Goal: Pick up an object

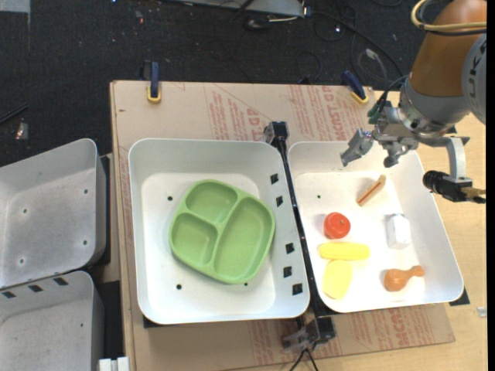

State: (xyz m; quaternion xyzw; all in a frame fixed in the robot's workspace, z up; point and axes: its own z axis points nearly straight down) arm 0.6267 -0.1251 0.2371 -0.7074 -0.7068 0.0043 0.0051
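Down at the near edge, a black clamp (309,333) sits where the two white bins meet, and just above it the right bin (441,230) carries the whole crop: six small items, count them. Closest in, a pale yellow piece (337,279) lies just under a brighter yellow banana-shaped one (344,250), the two touching or nearly so. One red-orange tomato-like round (336,225) sits just above them. Off to the right, one orange drumstick shape (401,277) near the front wall, one small white block (397,229) above it, and one thin tan stick (371,189) lying at a slant toward the back. Over in the left bin (147,207) there is a single item, one green divided plate (223,229) with three compartments, resting tilted across the middle. Two clamps, yellow and blue, grip the far edge of the board, one (154,83) at the left and one (356,86) at the right. And the gripper (373,150) hovers over the back of the right bin, beyond the tan stick, its two fingers spread apart with nothing between them.
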